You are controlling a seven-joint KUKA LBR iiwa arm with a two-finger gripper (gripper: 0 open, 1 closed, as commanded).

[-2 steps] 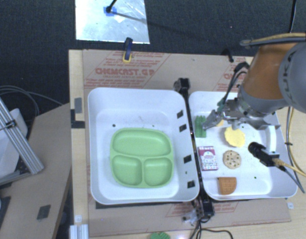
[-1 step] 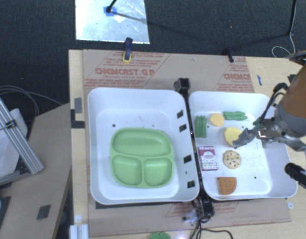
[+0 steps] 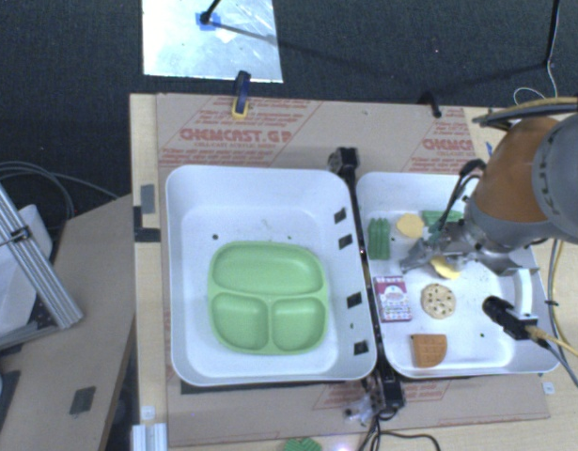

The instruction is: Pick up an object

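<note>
My gripper hangs low over the middle of the right bin, reaching in from the right. Just beneath and right of its tip lies a yellow piece, partly covered by it. A round yellow item and a small green piece lie just behind the gripper. A green ridged item lies to its left. In front are a chocolate-chip cookie, a red and white carton and an orange toast-like square. I see nothing lifted.
The left bin holds a light green divided plate. The divider between the two bins carries black clips. The arm's grey and orange body covers the right bin's far right corner.
</note>
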